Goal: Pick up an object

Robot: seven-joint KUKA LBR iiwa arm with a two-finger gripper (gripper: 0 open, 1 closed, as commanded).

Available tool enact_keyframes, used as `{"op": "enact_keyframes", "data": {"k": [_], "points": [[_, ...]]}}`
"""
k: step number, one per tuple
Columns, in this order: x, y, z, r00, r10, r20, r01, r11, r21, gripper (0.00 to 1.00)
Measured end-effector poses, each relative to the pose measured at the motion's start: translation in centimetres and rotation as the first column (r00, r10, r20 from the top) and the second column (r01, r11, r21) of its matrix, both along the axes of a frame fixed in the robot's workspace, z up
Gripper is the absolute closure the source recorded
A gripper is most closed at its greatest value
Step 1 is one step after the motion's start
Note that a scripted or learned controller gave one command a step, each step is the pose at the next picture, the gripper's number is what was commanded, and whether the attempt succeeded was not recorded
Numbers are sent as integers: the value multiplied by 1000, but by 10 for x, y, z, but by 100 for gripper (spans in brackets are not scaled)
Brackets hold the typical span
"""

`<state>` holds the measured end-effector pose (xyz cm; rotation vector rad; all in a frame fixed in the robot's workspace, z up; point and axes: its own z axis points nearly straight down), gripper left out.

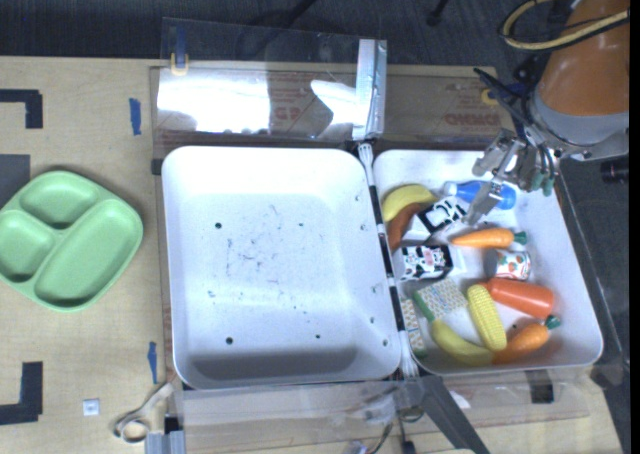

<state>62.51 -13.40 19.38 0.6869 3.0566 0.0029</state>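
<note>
– Gripper status?
– My gripper hangs over the right bin, above the blue bottle. Grip state: cannot tell. Toy food lies piled beneath.

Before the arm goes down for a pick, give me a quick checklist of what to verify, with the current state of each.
1. Gripper over the right bin: ok, above its back edge.
2. Finger state: cannot tell.
3. Something near the gripper to take: ok, the blue bottle and a carrot lie just beside it.
4. Target free of neighbours: not ok, the items lie crowded and touching.
5. Nothing held yet: cannot tell.
</note>
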Motion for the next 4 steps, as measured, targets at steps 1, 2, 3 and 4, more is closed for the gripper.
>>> {"op": "enact_keyframes", "data": {"k": [1,2,3,4], "points": [[-56,-24,-28,981,-194,-6,194,981,1,0],[-13,-13,-107,972,-236,-1,236,972,2,0],[-11,-13,-94,972,-237,8,237,972,4,100],[18,18,-49,850,-526,-3,526,850,3,100]]}}
